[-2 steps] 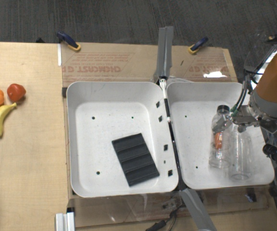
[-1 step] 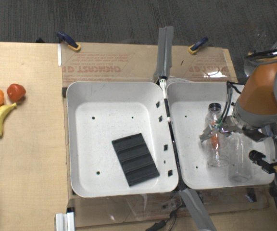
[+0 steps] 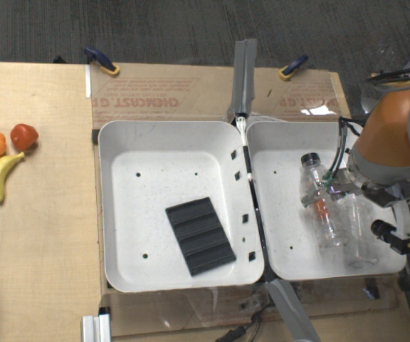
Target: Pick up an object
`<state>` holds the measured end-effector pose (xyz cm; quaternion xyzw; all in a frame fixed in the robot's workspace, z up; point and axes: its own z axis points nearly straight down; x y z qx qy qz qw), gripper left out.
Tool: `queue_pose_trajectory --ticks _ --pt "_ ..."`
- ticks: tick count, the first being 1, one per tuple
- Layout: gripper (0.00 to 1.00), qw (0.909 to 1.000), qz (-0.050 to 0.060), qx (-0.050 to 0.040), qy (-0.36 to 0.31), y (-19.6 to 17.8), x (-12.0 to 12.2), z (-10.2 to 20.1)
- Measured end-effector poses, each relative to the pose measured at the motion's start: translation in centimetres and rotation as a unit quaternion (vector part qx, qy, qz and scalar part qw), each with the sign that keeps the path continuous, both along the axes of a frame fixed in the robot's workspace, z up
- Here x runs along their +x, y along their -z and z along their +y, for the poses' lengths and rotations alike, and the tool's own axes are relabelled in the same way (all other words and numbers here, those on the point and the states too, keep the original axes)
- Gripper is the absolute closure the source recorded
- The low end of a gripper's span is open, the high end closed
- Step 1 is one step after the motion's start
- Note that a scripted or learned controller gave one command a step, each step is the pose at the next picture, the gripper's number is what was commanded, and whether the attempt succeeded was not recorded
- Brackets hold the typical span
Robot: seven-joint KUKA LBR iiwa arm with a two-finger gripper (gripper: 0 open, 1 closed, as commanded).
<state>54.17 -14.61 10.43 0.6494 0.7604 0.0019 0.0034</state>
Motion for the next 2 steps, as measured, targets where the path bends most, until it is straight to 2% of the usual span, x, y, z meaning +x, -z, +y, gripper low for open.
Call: queue_pose_trajectory --ticks 1,2 --pt "1.00 0.9934 0.001 0.0021 0.114 0.4 0.9 0.1" --pt "1.00 0.9975 0.005 0.0003 0.071 -10.0 3.3 4.1"
